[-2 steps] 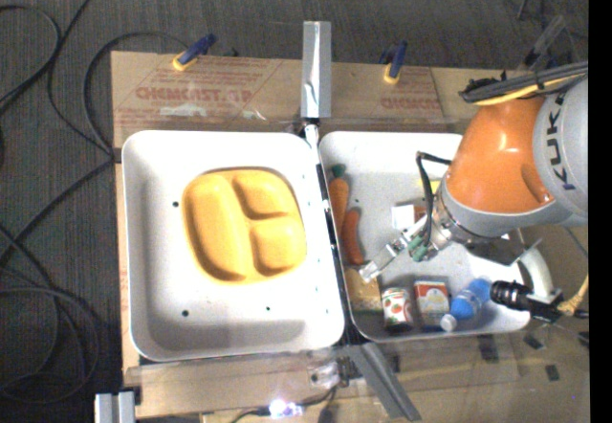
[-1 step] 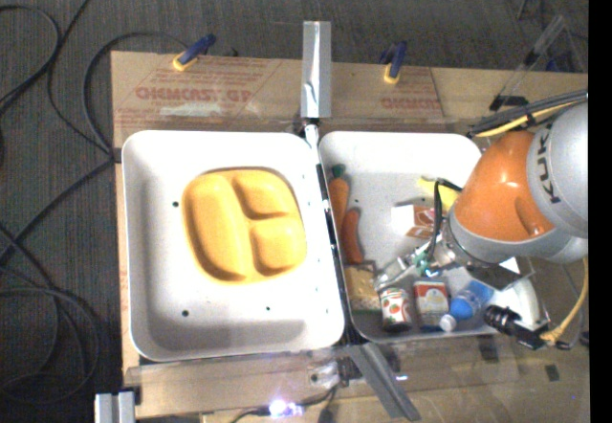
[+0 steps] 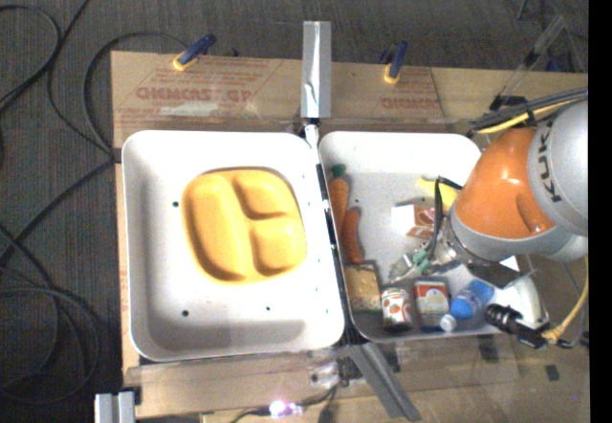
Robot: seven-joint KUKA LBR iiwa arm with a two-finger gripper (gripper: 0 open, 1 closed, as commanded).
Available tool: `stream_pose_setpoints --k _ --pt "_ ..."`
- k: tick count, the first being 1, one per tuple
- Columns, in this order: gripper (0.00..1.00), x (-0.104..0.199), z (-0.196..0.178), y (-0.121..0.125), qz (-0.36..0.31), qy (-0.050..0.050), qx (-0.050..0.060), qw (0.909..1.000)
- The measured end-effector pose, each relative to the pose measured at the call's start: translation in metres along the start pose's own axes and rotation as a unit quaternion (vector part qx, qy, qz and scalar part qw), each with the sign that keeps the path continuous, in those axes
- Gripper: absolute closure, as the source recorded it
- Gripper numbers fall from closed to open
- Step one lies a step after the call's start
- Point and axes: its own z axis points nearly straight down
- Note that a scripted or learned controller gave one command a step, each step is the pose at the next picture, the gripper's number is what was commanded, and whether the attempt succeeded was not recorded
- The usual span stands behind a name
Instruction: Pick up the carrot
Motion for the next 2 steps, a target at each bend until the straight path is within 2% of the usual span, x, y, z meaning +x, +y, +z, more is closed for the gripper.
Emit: stream_pose_setpoints --k 1,2 --pt "1.0 -0.074 0.009 -0.024 -0.008 0.002 -0.001 1.0" --pt "1.0 -0.073 -0.001 -0.021 -0.009 0.002 -0.002 1.0"
